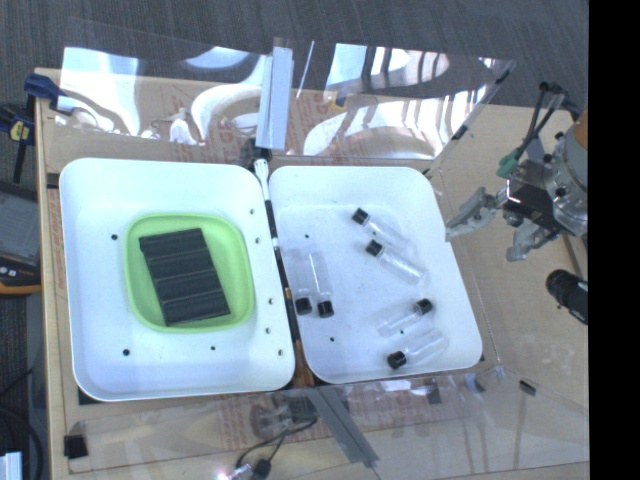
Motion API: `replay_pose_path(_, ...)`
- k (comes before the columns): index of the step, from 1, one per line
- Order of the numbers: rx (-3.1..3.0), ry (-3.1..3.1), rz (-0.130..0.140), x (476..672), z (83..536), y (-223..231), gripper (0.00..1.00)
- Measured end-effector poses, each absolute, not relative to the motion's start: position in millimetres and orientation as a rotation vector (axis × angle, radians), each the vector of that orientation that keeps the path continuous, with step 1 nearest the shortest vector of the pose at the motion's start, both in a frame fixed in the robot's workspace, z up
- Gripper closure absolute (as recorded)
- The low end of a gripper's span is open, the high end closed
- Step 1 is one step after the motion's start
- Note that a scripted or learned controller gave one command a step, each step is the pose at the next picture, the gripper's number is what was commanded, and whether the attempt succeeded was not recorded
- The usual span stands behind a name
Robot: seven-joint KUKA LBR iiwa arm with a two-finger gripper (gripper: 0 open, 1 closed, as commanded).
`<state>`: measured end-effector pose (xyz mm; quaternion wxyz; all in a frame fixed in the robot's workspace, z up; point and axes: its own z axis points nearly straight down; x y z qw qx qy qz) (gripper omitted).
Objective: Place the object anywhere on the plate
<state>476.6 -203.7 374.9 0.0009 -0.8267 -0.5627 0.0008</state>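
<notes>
Here the pincer point(497, 230) hangs right of the bins, seemingly spread open, holding nothing.

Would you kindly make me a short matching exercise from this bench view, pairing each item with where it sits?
Items:
1. green plate
2. dark ridged block
3. clear vials with black caps
4. gripper

Places:
A. lying on the green plate
B. scattered in the right bin
C. outside the bins, past the right bin's right edge
D. in the left bin

Pairs: 1-D, 2-A, 3-B, 4-C
</notes>
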Motion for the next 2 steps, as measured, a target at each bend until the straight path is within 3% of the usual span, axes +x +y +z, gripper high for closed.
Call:
replay_pose_path(1,-2.695,-1.613,0.002,476.7,442.5,-202.6,0.0)
replay_pose_path(2,-2.754,-1.504,0.006,477.0,373.3,-200.3,0.0)
